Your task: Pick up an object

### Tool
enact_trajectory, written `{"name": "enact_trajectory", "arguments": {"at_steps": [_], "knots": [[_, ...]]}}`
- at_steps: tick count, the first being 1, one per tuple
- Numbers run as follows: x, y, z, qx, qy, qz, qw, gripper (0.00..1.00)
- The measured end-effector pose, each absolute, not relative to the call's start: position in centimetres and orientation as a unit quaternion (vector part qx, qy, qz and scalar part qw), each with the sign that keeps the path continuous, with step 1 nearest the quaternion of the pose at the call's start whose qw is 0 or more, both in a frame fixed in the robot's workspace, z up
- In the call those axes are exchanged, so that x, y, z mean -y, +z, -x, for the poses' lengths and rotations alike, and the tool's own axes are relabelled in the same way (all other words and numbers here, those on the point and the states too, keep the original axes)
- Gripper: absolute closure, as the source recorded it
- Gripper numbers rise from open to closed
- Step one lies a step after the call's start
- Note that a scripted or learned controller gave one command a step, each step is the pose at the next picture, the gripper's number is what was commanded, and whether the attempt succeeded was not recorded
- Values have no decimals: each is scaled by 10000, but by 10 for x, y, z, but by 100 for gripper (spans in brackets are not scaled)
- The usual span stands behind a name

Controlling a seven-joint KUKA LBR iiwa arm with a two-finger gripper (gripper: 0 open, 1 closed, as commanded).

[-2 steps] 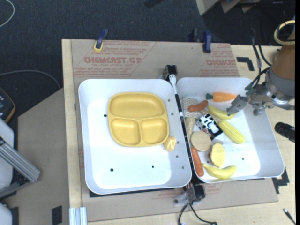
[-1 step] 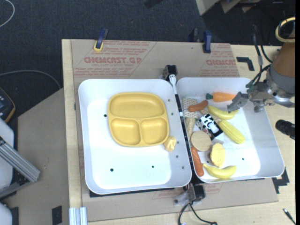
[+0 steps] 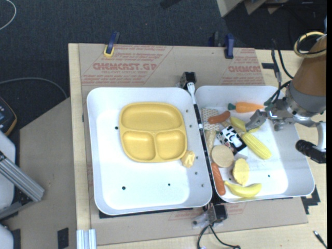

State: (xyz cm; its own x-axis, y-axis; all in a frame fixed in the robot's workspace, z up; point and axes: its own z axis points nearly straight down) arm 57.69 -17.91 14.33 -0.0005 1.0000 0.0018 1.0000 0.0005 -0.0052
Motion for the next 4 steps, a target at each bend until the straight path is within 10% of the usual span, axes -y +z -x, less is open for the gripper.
{"name": "enact_trajectory", "arguments": {"at_steps": [1, 2, 4], "knots": [[179, 91, -577, 7070, 9, 7072, 13, 0], [179, 104, -578, 7068, -3, 7074, -7, 100], [177, 222, -578, 7075, -18, 7067, -40, 100]]}}
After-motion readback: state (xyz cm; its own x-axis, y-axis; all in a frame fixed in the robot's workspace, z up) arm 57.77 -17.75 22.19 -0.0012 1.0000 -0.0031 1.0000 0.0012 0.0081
